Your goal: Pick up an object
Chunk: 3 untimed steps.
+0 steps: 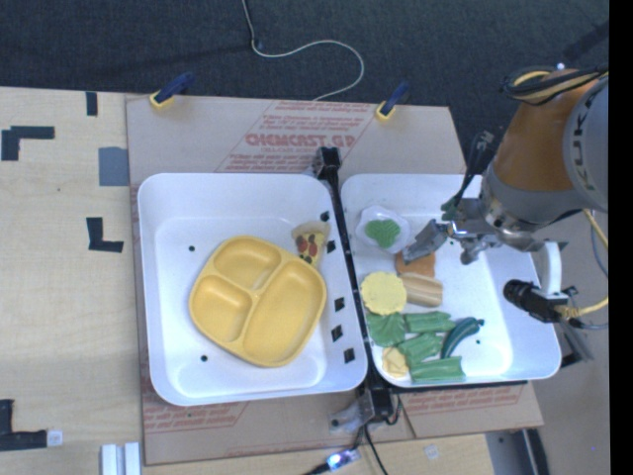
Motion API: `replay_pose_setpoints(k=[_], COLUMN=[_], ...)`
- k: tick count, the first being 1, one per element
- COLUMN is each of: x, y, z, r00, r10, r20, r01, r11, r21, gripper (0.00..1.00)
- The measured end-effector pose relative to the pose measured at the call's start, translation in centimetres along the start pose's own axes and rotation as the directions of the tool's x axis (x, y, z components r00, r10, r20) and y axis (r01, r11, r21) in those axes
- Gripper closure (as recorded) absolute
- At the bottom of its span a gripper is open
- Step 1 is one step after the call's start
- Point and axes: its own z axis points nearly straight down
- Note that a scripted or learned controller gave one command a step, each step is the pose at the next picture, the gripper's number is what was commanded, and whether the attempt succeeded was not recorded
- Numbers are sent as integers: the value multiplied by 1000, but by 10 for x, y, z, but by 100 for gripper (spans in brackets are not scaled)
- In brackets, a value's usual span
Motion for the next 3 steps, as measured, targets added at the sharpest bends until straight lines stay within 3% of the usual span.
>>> replay_pose_setpoints(k=[1, 3], x=[0, -12], y=[3, 12], z=[-8, 84], r00=[1000, 1000], r10=[-3, -3], r20=[2, 3], r01=[3, 3], r11=[1000, 1000], r21=[-14, -13], gripper=[0, 0])
